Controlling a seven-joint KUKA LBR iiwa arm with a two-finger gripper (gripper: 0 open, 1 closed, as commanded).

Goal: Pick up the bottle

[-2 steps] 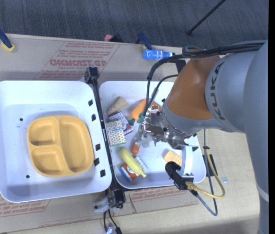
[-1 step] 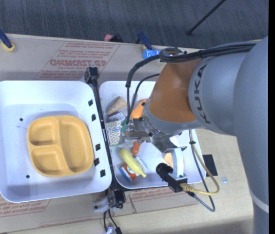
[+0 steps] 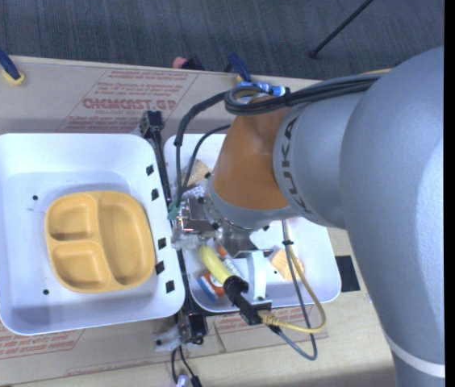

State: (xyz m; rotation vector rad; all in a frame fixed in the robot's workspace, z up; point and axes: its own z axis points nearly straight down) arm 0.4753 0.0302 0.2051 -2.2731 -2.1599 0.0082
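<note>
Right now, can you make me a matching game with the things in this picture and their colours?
Things:
1. divided plate
2. band above the arm's wrist
3. left bin
4. clamp at the bench's top left corner

Colours:
A. white
B. blue
C. yellow
D. orange

Pairs: 1-C, 2-D, 3-A, 4-B

arm covers most of the right bin; just a strip of its near rim and corner in sight. items under the wrist are partly hidden, too small to identify. arm's lower body cut off by the bottom frame edge.
</note>
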